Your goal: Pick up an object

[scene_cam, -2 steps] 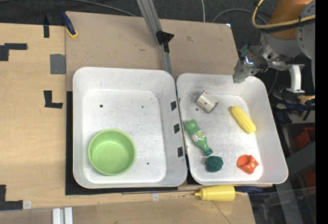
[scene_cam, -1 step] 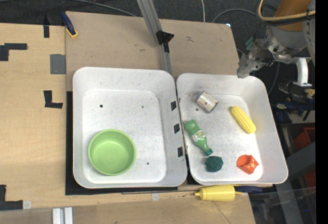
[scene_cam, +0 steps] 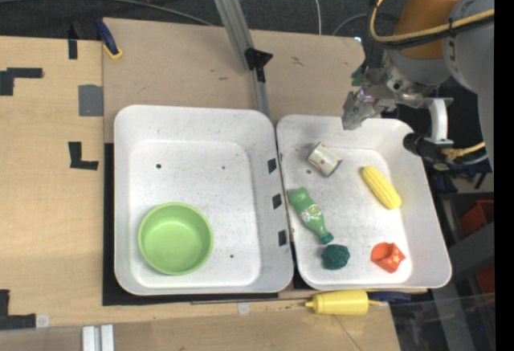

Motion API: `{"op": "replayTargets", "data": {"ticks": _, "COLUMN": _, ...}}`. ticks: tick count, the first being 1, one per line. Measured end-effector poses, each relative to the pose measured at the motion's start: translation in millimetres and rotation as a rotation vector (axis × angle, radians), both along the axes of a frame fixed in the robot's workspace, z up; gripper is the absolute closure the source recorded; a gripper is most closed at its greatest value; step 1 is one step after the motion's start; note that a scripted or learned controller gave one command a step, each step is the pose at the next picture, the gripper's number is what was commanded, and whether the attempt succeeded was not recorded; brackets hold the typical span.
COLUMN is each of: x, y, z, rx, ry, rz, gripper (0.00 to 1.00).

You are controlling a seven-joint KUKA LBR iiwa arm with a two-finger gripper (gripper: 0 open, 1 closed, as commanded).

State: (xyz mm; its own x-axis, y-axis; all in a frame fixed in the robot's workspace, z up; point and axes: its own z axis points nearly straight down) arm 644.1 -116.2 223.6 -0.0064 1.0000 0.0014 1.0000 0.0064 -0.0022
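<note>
Looking at the right bin [scene_cam: 426, 197], there are 5 candidates, and the closest to the gripper [scene_cam: 356, 110] is the little white can [scene_cam: 324, 158], lying on its side near the bin's 11 o'clock corner. My guess is it's a light, hollow toy, stiff enough to squeeze but round, so it could roll or squirt out; I'd pinch across the curved body, not the ends. The gripper hangs over the bin's back rim around 12 o'clock, carrying nothing, and honestly I can't tell if the jaws are wide or narrow from this angle. At 3 o'clock from the can sits the corn [scene_cam: 381, 185], probably hard plastic and a bit slick, well apart from everything, so an easy second choice. At the can's 6 o'clock lies the green bottle [scene_cam: 310, 214], with the dark green lump [scene_cam: 335, 256] just beside its lower end, so those 2 crowd each other. The red piece [scene_cam: 387, 256] sits near the bin's 5 o'clock corner, close to the wall, which might block a finger. Over in the left bin [scene_cam: 128, 132] there's only a green bowl [scene_cam: 175, 238] at 7 o'clock. A yellow bottle [scene_cam: 341, 303] lies outside on the bench, out of the way.
</note>
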Motion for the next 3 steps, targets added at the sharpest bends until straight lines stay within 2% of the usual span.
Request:
{"op": "replayTargets", "data": {"ticks": 1, "x": -17.1, "y": 55.5, "z": -5.6, "rx": 0.0, "ry": 0.001, "rz": 0.0, "gripper": 1.0}}
{"op": "replayTargets", "data": {"ticks": 2, "x": -23.0, "y": 119.9, "z": 0.6, "rx": 0.001, "ry": 0.0, "rz": 0.002, "gripper": 1.0}}
{"op": "replayTargets", "data": {"ticks": 3, "x": -23.8, "y": 169.0, "z": -3.2, "rx": -0.001, "ry": 0.0, "rz": 0.0, "gripper": 1.0}}
